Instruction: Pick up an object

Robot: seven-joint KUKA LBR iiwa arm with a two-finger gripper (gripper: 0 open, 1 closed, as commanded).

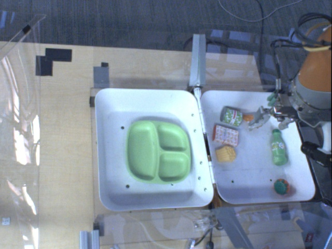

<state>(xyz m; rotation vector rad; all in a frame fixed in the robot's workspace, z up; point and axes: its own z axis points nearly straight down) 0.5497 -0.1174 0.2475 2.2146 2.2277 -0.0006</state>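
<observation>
The right bin holds several small objects. A green can lies at its upper left, with a small orange piece beside it. Below them are a pink patterned box and a yellow item. A green bottle lies on the right side, and a green and red ball sits near the front right corner. My gripper hangs over the bin's upper middle, between the can and the bottle. It is open and holds nothing.
The left bin carries a green divided plate. A metal divider post stands between the bins at the back. The arm's orange band and cables crowd the upper right. A clear panel stands at far left.
</observation>
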